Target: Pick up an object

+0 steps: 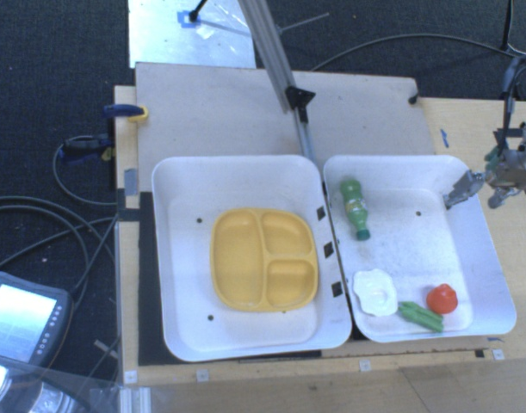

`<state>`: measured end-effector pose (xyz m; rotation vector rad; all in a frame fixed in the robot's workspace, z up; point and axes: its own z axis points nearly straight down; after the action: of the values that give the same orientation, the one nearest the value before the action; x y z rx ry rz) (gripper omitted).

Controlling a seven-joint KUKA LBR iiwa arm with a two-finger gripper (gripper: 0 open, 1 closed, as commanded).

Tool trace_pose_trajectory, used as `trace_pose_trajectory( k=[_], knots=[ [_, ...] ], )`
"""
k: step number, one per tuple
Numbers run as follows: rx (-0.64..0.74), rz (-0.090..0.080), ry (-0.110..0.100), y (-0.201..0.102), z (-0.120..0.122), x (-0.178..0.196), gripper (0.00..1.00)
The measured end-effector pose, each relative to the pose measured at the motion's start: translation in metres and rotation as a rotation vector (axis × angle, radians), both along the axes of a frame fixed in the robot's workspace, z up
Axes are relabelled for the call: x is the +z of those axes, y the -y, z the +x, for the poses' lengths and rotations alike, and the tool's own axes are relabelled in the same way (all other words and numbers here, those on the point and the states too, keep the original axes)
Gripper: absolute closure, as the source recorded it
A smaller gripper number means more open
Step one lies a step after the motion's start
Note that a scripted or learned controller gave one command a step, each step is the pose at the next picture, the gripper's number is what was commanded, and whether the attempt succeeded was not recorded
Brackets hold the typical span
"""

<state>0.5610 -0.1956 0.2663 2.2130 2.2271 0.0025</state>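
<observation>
Right bin holds tomato, bottle; left bin a yellow tray; fingers spread wide, holding nothing.

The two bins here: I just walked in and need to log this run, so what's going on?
A robot arm is set to pick an object from the bins. Its gripper sits at the right bin's far right rim with nothing between its fingers. That bin holds a green bottle, a white fried-egg toy, a green pepper-like piece and a red tomato, all lying untouched. The left bin holds a yellow divided tray. No pick has been made yet.
</observation>
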Motion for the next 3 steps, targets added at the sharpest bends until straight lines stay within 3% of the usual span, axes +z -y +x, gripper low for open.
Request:
trace_pose_trajectory(
  k=[1, 3],
  knots=[
    [0.000, 0.000, 0.000, 0.000, 0.000, 0.000, 0.00],
    [-0.006, 0.001, -0.006, -0.006, -0.005, -0.102, 0.00]
  ],
)
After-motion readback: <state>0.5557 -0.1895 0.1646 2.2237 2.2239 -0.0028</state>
